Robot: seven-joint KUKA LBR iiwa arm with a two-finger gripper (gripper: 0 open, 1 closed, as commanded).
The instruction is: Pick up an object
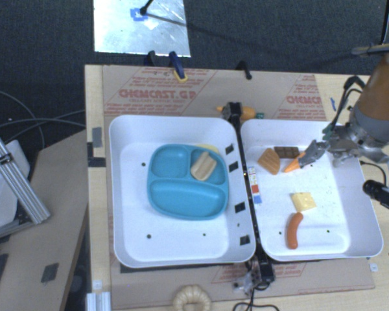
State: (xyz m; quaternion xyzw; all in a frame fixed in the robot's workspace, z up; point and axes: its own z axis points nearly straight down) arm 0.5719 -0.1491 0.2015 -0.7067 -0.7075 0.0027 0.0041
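In the right bin [356,238] lie a tan wedge [269,161], a dark brown bar [286,152], an orange carrot-like piece [292,166], a yellow cube [303,201] and a reddish sausage [294,229]. My gripper [313,151] hangs over the upper middle of that bin, reaching in from the right. Its tip sits right at the orange piece's right end, and I cannot make out whether it grips the piece. The left bin [133,238] holds a blue divided plate [181,196] with a tan pastry [203,166] in its upper right compartment.
The two bins meet at a black-clipped seam [245,186] on a cardboard sheet [155,92]. A yellow-and-blue clamp [177,67] sits at the sheet's far edge. A metal frame [10,180] stands on the left. A black arm part [382,193] overhangs the right bin's right rim.
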